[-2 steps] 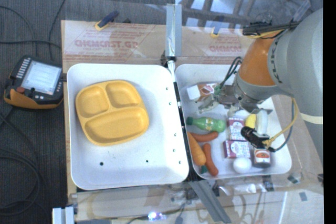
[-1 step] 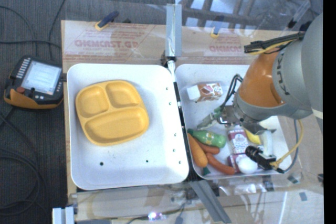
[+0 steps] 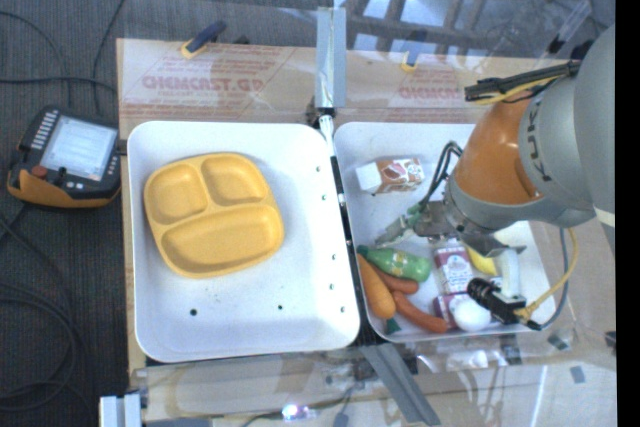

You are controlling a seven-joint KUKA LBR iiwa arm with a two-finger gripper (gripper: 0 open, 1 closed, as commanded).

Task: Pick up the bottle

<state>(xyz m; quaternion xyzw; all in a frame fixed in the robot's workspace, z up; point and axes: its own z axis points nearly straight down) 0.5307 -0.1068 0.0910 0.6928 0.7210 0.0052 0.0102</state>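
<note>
The claw hangs low over the right bin, under the orange band of the arm. The wrist hides too much of it to tell whether it is released or clenched, and nothing is visibly held in it.

The bottle, which I take to be the small pale one with the red label, lies just beside the claw on its near side, towards the front wall of the bin. It is crowded. A green toy lies close on one flank and a banana on the other. An egg sits just past its far end from the claw, with the carrots beside that. A carton lies apart on the claw's other side.

The bottle looks like light plastic, probably empty or a toy, so weight should be no trouble. Its body is likely smooth and rounded, and the glossy label adds to the slip, so it could roll or squirt out of a pinch that lands off centre. It should be stiff enough for a firm squeeze, though thin walls may give a little.

The best hold is probably across the middle of the labelled body, at right angles to its length. That means coming down into the narrow gaps beside the green toy and the banana. The ends are poorer choices, since they taper and the neighbours crowd them.
</note>
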